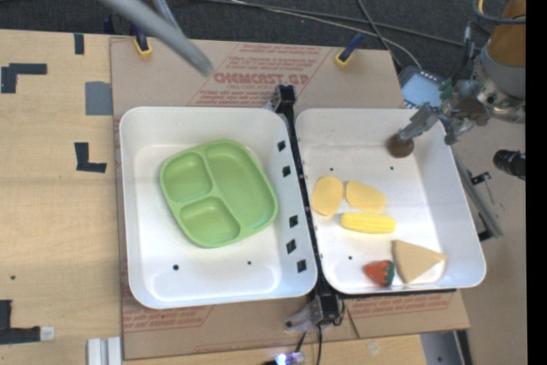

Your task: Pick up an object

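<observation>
Fingers' state unclear on the grey metal gripper; below it, a smooth yellow plastic corn cob lies crosswise.

A single fixed camera looks down at a slant from above the bench, far enough back to frame both white bins side by side, with the arm entering from the right.
</observation>
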Tool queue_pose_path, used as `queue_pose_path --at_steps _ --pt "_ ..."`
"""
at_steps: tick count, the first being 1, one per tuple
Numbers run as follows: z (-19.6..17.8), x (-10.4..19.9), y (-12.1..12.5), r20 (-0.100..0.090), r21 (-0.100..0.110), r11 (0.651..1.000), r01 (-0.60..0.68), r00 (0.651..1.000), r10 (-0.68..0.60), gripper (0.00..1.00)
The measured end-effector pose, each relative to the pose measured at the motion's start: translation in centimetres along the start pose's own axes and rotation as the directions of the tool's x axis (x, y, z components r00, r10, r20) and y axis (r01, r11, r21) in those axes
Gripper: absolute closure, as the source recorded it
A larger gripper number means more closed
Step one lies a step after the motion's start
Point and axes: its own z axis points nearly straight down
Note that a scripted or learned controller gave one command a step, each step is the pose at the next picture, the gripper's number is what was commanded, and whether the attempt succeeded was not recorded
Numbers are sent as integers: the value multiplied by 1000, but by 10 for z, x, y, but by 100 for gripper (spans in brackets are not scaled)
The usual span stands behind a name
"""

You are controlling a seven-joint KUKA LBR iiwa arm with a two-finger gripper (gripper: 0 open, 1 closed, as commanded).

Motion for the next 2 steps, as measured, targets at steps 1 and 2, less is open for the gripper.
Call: queue_pose_path --at_steps 1,2 --pt "-8 1 2 3 -12 1000 3 1000 -3 0" --pt "36 4 5 3 -8 1000 4 1000 -4 0"
